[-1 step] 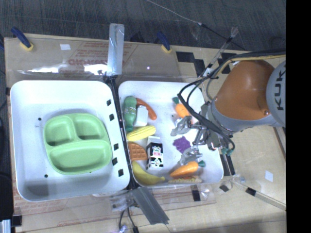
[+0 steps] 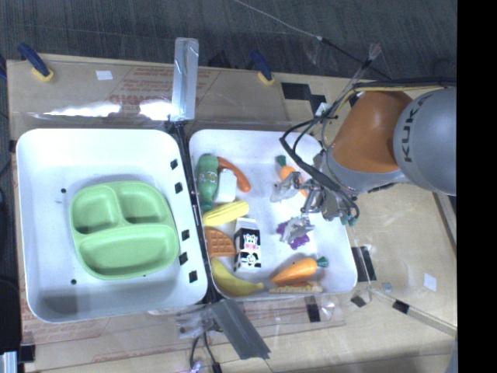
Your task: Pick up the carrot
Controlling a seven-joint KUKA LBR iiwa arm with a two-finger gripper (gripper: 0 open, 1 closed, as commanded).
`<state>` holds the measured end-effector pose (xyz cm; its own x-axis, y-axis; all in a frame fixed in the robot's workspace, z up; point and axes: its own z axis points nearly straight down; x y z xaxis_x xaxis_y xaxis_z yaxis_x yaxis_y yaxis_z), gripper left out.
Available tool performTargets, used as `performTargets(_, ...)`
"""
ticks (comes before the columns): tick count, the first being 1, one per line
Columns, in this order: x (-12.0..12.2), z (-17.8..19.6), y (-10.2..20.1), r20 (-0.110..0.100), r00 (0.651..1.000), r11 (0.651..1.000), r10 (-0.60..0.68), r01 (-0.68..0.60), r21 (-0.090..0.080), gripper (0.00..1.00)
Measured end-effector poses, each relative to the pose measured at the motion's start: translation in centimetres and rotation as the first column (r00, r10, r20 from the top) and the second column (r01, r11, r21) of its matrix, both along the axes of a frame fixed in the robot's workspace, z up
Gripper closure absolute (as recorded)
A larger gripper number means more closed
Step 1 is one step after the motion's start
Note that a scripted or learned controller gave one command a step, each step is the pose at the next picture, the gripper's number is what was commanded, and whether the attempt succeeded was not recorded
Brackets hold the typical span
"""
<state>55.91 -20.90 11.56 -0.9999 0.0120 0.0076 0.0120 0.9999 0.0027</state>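
The carrot [image 2: 296, 270], orange with a green leafy end pointing right, lies near the front wall of the right bin [image 2: 342, 247]. My gripper [image 2: 289, 208] hangs over the right-hand part of that bin, behind the carrot and apart from it. Its two pale fingers [image 2: 281, 192] stand spread open, with only white bin floor showing between them. A small purple toy [image 2: 299, 232] lies by the nearer finger. A smaller orange piece with a green tip [image 2: 286, 170] sits just behind the gripper.
The right bin also holds a green vegetable [image 2: 206, 177], a red-orange pepper [image 2: 236, 175], corn [image 2: 225, 212], a waffle [image 2: 220, 243], a cow-print carton [image 2: 248, 248] and a banana [image 2: 233, 283]. The left bin [image 2: 39, 177] holds a green divided plate [image 2: 123, 228].
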Motion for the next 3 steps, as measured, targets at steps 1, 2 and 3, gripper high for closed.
performTargets(1, 1.9, -2.2, -0.2, 0.014, 0.988, 0.988, -0.153, 0.153, -0.004, 0.0)
performTargets(2, 6.6, -2.1, -0.1, 0.013, 0.982, 0.982, -0.187, 0.187, -0.003, 0.0)
performTargets(3, 6.7, -1.0, 0.1, 0.017, 0.984, 0.984, -0.18, 0.18, -0.004, 1.0)
